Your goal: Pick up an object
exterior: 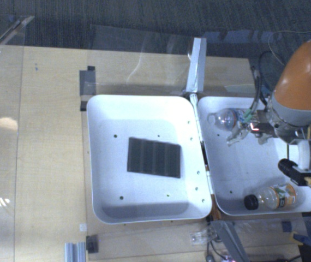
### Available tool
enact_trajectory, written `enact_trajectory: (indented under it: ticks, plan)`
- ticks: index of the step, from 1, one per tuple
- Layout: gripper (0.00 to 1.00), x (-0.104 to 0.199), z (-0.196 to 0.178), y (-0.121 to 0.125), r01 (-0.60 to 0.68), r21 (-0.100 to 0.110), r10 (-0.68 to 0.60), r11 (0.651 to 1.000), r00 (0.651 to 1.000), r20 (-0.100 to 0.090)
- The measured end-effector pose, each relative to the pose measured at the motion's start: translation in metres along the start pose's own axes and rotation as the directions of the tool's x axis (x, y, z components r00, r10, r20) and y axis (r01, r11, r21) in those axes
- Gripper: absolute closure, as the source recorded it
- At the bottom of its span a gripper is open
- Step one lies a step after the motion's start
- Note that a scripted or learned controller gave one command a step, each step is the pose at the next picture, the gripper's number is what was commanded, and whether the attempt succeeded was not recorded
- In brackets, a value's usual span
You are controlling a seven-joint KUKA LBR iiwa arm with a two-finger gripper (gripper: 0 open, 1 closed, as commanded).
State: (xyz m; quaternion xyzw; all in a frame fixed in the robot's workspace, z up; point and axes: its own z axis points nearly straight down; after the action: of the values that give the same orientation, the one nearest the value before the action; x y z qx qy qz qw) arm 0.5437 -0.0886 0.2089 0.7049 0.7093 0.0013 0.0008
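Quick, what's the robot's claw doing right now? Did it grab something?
Gripper: low in the right bin, right beside the clear bottle; whether it has grabbed anything cannot be told.

left bin (101, 146): mat (154, 157) | right bin (237, 179): two bottles (270, 198)

One fixed camera looks down at a slant over both bins (144, 105) from above

Bright, even light (slightly soft focus)
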Motion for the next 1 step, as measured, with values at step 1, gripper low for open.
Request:
enact_trajectory:
  ticks: [1]
  plan:
    - [0.0, -0.0223, 0.0335, 0.064, 0.043, 0.0, -0.043, 0.999, 0.999, 0.0]
